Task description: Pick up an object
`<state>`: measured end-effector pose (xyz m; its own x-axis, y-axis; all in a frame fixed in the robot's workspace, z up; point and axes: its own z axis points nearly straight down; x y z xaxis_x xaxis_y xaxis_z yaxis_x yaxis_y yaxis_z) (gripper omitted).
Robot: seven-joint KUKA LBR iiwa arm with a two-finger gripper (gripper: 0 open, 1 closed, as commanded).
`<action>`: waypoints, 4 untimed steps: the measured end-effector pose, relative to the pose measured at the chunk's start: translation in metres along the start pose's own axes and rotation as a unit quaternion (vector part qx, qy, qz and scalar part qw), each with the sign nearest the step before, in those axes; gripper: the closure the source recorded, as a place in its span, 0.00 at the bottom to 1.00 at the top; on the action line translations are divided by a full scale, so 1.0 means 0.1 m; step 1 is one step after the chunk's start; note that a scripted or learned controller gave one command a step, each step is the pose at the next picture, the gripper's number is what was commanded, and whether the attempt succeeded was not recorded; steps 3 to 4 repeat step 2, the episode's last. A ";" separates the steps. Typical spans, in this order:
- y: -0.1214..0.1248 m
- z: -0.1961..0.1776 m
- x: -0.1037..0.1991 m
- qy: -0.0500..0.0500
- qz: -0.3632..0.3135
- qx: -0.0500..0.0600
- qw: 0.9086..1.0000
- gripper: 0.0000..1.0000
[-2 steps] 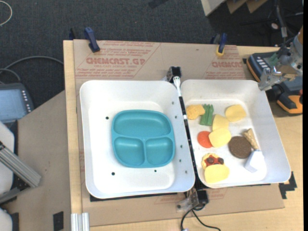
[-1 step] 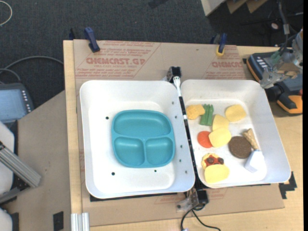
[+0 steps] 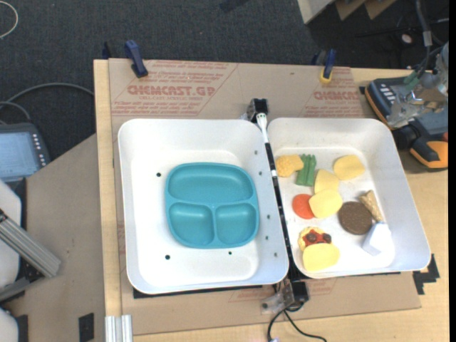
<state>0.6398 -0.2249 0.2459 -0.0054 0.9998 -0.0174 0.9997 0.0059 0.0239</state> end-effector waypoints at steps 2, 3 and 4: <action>0.02 -0.21 -0.01 -0.002 -0.001 -0.004 1.000 1.00; 0.02 -0.21 -0.01 -0.002 -0.001 -0.004 1.000 1.00; 0.02 -0.21 -0.01 -0.002 -0.001 -0.004 1.000 1.00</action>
